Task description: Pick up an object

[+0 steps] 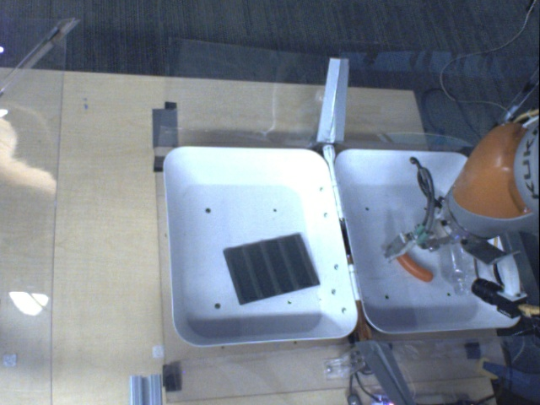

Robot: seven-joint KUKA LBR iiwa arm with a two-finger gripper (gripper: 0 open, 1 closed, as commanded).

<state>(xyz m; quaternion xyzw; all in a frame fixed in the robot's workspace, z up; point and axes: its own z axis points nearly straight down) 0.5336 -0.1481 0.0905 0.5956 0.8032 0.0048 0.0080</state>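
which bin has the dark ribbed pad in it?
The left bin: the dark ribbed pad lies flat on its floor. The right bin instead holds an orange sausage-shaped object, next to the gripper.

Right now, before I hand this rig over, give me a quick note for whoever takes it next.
Gripper: down in the right bin, low over a small cluster of items; whether it is open or shut cannot be told from this view.
Things: an orange sausage-shaped object lies on the right bin's floor just beside the gripper. A dark ribbed rectangular mat lies flat in the left bin.
Done: nothing visibly lifted.
Left: close on an object and raise it clear of the bin.
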